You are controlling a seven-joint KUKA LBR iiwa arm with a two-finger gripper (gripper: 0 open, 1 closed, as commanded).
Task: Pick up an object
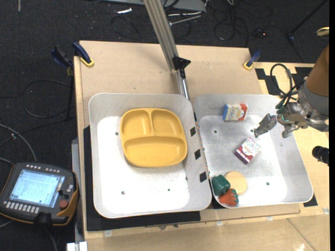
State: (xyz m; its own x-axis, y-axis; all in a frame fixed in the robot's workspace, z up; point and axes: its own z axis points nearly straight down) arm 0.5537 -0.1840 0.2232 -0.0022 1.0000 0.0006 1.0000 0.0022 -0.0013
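Nearest my view, at the front edge of the right bin (293, 156): a cluster of a green piece (220, 183), a red piece (229, 197) and a pale tan round piece (236, 181), touching one another, close to the bin's front-left corner.

Mid right bin: a small red-and-white packet (247, 150), lying tilted on the bin floor. It lies just below and to the left of the pincer (276, 124), apart from it, with no contact I can make out.

Toward the rear edge of the right bin: a small carton (235, 112), white with blue and orange ends, lying on its side, left of the pincer and well clear of it.

Pincer: over the right-hand half of the right bin, reaching in from the right. Its two fingers stand spread apart, one pointing left and down toward the packet; I see nothing between them.

Left bin (104, 156): a yellow divided plate (154, 137), three compartments, resting near the middle.

Tabletop (131, 67): a slanted metal pole (163, 27) crosses its rear edge above the seam between the bins.
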